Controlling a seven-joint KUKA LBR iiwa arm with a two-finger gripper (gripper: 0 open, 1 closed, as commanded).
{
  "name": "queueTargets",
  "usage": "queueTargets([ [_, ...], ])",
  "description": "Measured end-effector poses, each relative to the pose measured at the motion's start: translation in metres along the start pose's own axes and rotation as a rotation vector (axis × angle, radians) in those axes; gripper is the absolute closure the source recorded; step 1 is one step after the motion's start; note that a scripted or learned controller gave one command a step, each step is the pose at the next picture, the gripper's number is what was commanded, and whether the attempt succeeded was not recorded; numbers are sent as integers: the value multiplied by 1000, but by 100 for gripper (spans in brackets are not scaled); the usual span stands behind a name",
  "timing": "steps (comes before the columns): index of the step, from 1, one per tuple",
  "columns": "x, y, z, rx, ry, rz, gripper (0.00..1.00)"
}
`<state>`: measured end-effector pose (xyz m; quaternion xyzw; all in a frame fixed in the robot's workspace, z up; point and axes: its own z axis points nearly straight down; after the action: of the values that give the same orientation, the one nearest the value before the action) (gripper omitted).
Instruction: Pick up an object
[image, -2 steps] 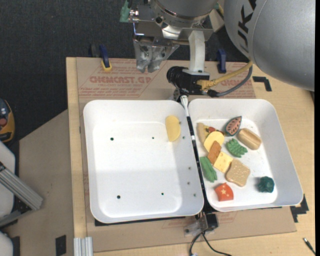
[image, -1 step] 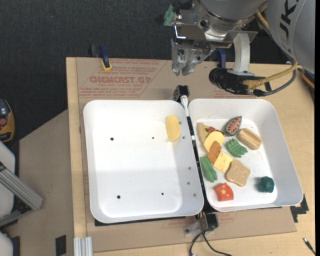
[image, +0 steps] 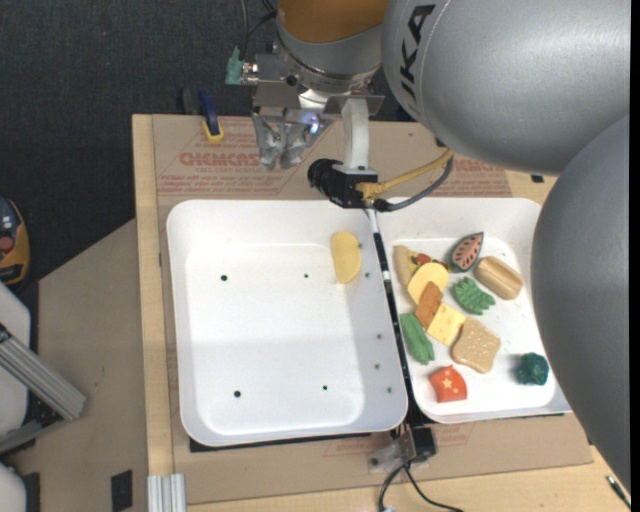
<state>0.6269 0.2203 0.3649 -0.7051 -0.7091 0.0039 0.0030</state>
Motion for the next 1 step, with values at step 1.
queueTargets([
  [1, 4, -8, -180, -31, 9, 3, 100],
])
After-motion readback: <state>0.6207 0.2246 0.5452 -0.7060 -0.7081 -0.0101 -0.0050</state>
